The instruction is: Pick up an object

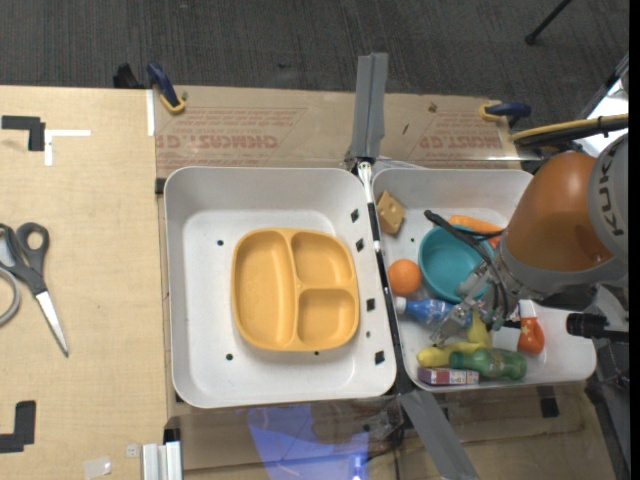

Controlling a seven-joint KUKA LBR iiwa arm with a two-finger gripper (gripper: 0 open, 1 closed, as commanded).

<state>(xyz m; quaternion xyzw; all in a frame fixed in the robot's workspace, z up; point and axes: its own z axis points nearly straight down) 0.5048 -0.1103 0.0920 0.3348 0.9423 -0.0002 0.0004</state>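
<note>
Gripper is low in the right bin, lower right of the frame, hanging over the clutter near the bin's bottom edge. The arm comes in from the right edge, its orange band bulking over the bin's right half and hiding part of the contents. Wrist points down and left toward the pile. Whether the gripper is spread or pressed together — cannot tell, the metal parts blur into the objects under it, and nothing is clearly seen between them. Directly around it: a teal bowl just up-left, touching or nearly so; a blue item just left; a yellow piece and a green object just below, along the bin's bottom wall. An orange ball sits left of the bowl near the divider between bins. A small tan block lies in the upper-left corner of that bin, well apart from the gripper. A red-and-white item lies just right of the gripper. The left bin holds a yellow divided plate, lying flat at its centre. Scissors lie on the bench at the far left edge.
</note>
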